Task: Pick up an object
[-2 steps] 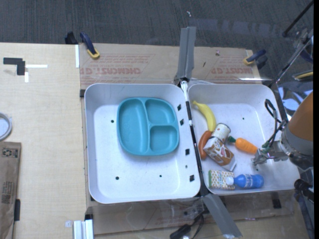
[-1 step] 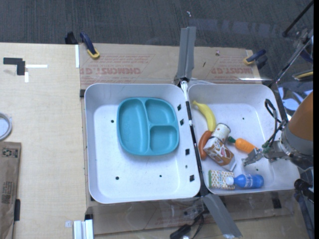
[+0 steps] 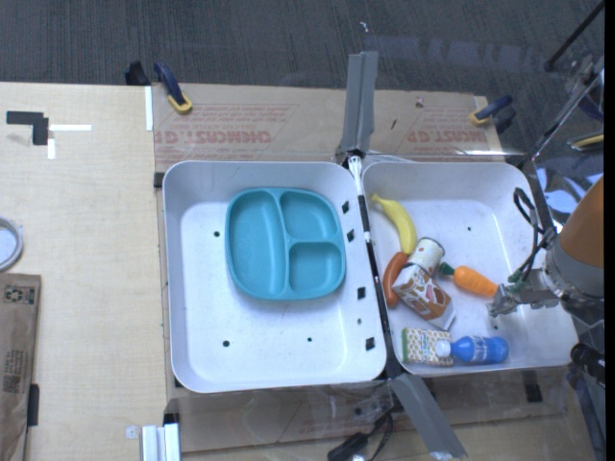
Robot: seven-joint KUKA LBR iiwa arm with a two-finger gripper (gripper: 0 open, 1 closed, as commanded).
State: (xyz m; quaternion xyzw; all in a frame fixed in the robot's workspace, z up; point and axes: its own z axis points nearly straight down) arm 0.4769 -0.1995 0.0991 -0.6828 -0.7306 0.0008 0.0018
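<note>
Grey pincer (image 3: 502,305) hangs over the right bin (image 3: 480,185) beside the carrot (image 3: 475,280); its state is unclear

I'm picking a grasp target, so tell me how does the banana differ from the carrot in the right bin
The banana is yellow, long and curved; the carrot is orange, shorter and straight with a green top. The banana lies toward the bin's far left side, near the divider, while the carrot lies nearer the middle, closer to the end effector. Both lie flat on the floor of the right bin, free of the end effector.
</note>
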